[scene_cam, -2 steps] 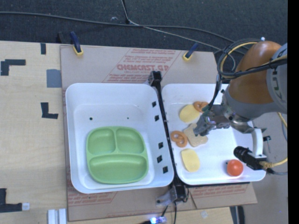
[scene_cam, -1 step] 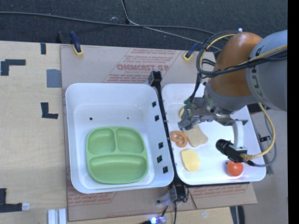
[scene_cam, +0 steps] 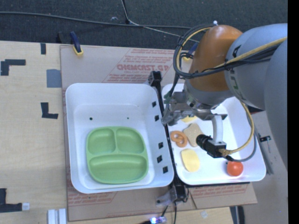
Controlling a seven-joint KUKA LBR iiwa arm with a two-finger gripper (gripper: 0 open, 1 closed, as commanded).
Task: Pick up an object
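My gripper (scene_cam: 174,115) hangs low over the left part of the right bin (scene_cam: 252,169), close to the wall between the bins. Just below it lie a brown pretzel (scene_cam: 178,137) and a tan slice of bread (scene_cam: 192,133). A pale yellow piece (scene_cam: 190,160) rests nearer the front. A small yellow bit (scene_cam: 188,119) peeks out under the wrist. A red tomato (scene_cam: 235,168) sits at the bin's front right. Nothing shows between the gripper's fingers, and the wrist hides how they stand.
The left bin (scene_cam: 77,106) holds a green divided plate (scene_cam: 116,154). The grey arm with its orange band (scene_cam: 212,55) covers the back of the right bin. Cardboard lies under both bins.
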